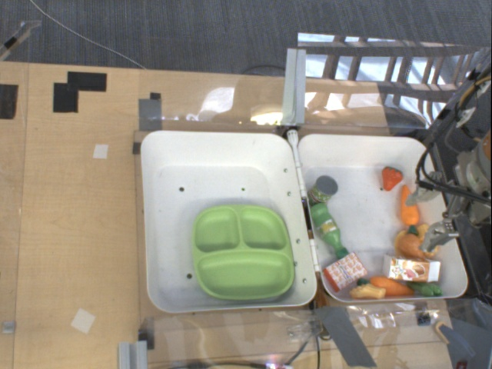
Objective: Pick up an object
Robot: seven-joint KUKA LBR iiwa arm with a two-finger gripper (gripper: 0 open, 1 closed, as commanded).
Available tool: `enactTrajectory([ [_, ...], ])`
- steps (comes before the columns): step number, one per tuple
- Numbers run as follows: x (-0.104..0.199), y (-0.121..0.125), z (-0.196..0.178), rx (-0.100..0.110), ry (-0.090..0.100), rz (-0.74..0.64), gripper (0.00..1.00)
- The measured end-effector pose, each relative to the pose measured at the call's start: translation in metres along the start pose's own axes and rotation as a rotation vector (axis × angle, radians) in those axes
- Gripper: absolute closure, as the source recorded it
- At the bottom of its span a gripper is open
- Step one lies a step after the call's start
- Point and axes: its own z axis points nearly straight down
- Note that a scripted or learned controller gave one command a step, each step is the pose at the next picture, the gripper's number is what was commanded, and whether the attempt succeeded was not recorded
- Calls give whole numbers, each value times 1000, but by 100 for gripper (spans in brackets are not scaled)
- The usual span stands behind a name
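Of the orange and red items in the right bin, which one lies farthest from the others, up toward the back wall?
The red piece, alone in the right bin's upper part. The other orange items cluster lower, by the pincer and the front wall.

My arm reached in from the right, over the right bin's right rim. My gripper hung low at that rim, fingers spread apart, one nearer the bin's back, one nearer its front.
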Motion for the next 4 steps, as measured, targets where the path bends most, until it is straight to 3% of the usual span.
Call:
enactTrajectory([
  [1,-21,-24,120,1,-7,71,0],
  [2,-39,-25,148,2,-5,75,0],
  [3,-44,-24,133,6,-21,64,100],
  [4,-79,55,-23,0,-15,-7,100],
])
